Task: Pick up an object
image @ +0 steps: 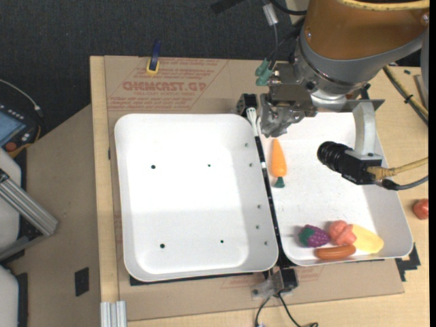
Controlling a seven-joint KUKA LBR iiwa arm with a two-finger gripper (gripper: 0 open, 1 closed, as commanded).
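Carrot is the obvious target atm: orange toy w/ a green stub at the bottom, lying in the right bin right up against its left wall, pointing roughly up-down. Pincer hangs directly above the carrot's top end, v close to it, but can't tell whether it's wide or narrow, the wrist hardware blocks that. Nothing visibly gripped.

Rest of the toys are bunched well below the carrot, at the right bin's near edge: purple grapes, a pinkish lumpy thing, a yellow piece and a red sausage in front.

Left bin sits just beside the carrot's bin, walls touching. Both on a cardboard sheet on the counter.
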